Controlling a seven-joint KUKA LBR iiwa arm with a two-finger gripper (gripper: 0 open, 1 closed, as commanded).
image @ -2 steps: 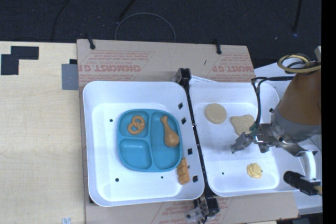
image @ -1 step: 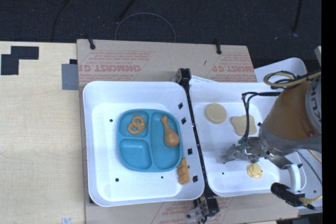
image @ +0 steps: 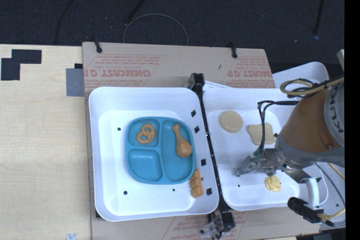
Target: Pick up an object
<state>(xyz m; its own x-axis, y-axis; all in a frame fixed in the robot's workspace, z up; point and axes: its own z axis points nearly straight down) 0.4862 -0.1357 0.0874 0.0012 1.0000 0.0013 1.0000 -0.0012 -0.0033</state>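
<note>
End effector point(image: 247, 167) low in right bin point(image: 236, 199); left bin point(image: 107, 121) holds blue tray point(image: 147, 168).

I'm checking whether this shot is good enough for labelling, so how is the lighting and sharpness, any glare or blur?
Camera view: even overhead light, soft shadows; the left bin and right bin are bright white, nearly washed out on the rims; the blue tray, pretzel and drumstick read clearly; overall slightly soft and low resolution; the gripper is small and muddy, its details hard to resolve.

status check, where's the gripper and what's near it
Gripper low in right bin, nothing seen between fingers. Yellow piece just beside it, two tan discs farther back. Path to yellow piece unobstructed.
</note>
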